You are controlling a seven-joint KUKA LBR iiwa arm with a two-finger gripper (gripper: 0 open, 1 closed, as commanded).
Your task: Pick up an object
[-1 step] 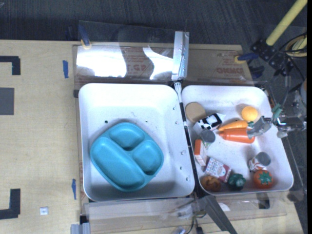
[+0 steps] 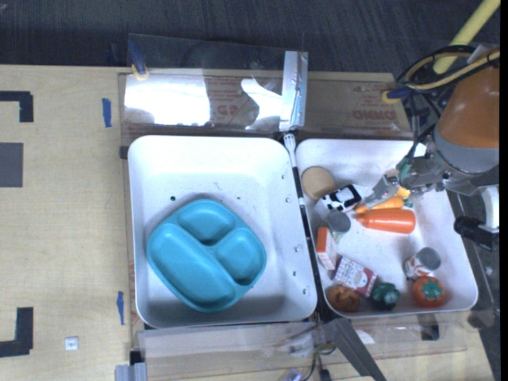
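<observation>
You can make out red print on the cardboard strip (image 2: 361, 109) just behind the gripper (image 2: 394, 182) and on the panel (image 2: 230, 105) beyond it to the far side, but none is legible.

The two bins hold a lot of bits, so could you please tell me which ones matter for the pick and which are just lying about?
For the job:
- tool, over the right bin
- orange carrot, just below the tool
- tomato
- red carton
- tan ball

Just lying about:
- blue divided plate in the left bin
</observation>
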